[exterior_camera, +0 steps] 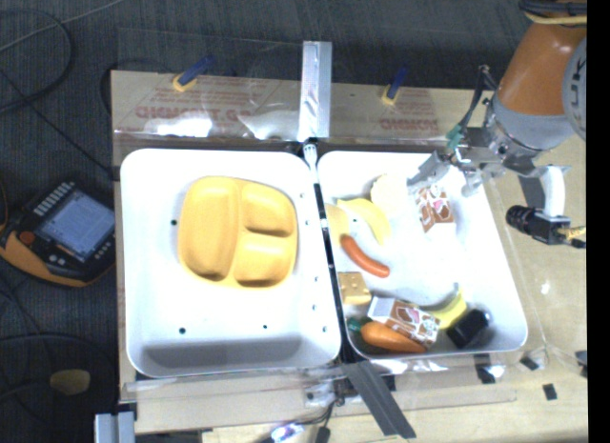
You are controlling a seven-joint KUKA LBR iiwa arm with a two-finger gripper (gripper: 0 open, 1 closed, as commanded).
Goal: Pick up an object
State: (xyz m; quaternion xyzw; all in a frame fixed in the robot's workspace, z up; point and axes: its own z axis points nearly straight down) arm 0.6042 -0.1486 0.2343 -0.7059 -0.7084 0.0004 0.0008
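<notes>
Right now the jaws of the gripper (448,167) hang near the right bin's (510,284) far edge, their spread impossible to tell, with a small printed carton (435,209) just below them, so descending squarely over it seems wise.

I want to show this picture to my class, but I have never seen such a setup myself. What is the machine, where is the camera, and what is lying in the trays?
One camera looks down at a slant on a bench with two shallow white bins. The left bin holds a yellow divided tray. The right bin holds toy food: a sausage, a carrot, a small printed carton and more. The robot arm, grey and orange, reaches in from the right; its gripper hovers over the right bin's far end, near the carton. I cannot tell that it holds anything.
</notes>
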